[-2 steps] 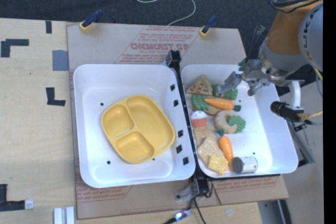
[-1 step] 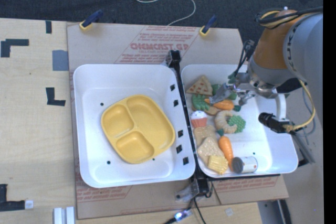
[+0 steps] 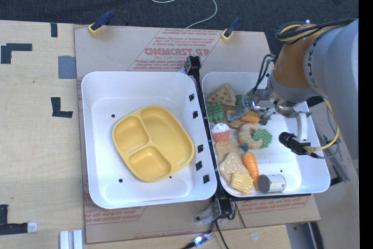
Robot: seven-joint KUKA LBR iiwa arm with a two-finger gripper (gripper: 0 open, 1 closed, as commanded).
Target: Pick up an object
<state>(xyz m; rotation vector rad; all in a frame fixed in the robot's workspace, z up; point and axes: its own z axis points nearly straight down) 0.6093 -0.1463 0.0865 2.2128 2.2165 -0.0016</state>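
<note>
Camera view looks down on two white bins side by side. The left bin (image 3: 96, 125) carries a yellow divided plate (image 3: 152, 141) near its middle. The right bin (image 3: 309, 175) carries a heap of small toy foods crowded against its left wall, along the divider between the bins.

The gripper (image 3: 252, 107) sits low over the upper part of that heap, close to the right bin's back-left corner. Whether its jaws stand apart or together cannot be told, since the wrist body covers them and the pieces below blur into one another.

Just beside the gripper lie a tan cracker-like piece (image 3: 222, 94), a green leafy piece (image 3: 216, 109) and an orange piece (image 3: 250, 118). Further toward the front edge are a pink-and-white cupcake (image 3: 220, 132), a green broccoli-like piece (image 3: 261, 137), an orange carrot (image 3: 250, 164), a pale yellow wedge (image 3: 241, 182) and a grey can (image 3: 270, 183) at the front.

These look like light, stiff plastic toys, probably smooth and prone to slipping. The carrot would likely be best taken across its narrow body; the can, lying on its side, may roll. Tight packing near the left wall leaves little room for fingers, so a piece on the heap's outer side seems the easier hold.
</note>
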